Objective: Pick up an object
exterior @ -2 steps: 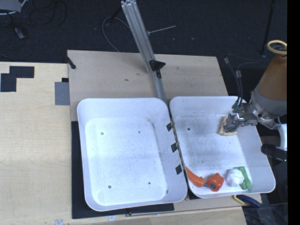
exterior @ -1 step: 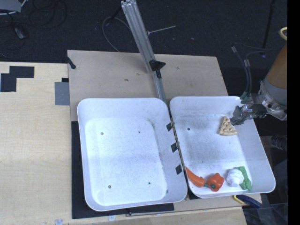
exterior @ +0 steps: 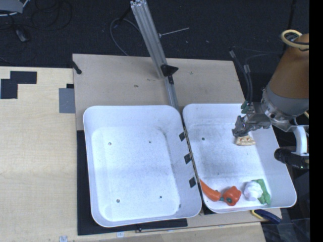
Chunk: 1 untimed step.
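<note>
The fingers (exterior: 244, 130) hang low in the right bin (exterior: 222, 160), at the right of the frame, their dark tips just above a small tan piece (exterior: 245, 141) that looks flat and crumbly, like a cracker or a bit of bread. Whether they are spread or closed, I cannot tell; the tips blur into one dark mass, and nothing shows between them. The tan piece seems to lie on the bin floor, so the pick looks not yet made: the grasp and the lift are left.

Further out, along the lower edge of the same bin, lie an orange carrot (exterior: 209, 191), a red pepper (exterior: 231, 195), a white lump (exterior: 253, 190) and a green piece (exterior: 263, 192), well apart from the fingers. The left bin (exterior: 133, 160) sits beside on the desk (exterior: 121, 82).
</note>
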Available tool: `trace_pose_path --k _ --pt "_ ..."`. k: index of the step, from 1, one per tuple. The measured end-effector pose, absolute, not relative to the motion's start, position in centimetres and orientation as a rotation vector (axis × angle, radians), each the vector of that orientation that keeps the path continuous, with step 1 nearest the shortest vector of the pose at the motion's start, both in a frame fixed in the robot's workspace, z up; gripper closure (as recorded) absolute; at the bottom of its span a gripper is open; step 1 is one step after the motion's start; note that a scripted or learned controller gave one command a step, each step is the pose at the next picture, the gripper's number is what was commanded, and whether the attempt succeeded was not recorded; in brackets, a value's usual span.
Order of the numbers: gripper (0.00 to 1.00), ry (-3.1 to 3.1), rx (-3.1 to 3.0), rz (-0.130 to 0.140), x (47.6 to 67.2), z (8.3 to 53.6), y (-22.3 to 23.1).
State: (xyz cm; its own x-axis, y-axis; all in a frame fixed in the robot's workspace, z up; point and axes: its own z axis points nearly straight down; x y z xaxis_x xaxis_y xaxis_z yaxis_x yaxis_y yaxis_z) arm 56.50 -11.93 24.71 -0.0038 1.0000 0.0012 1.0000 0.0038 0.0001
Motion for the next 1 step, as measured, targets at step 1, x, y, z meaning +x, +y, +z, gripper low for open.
trace_pose_path --k 1 --pt "1.00 -2.225 -2.215 0.000 55.89 24.19 -5.77"
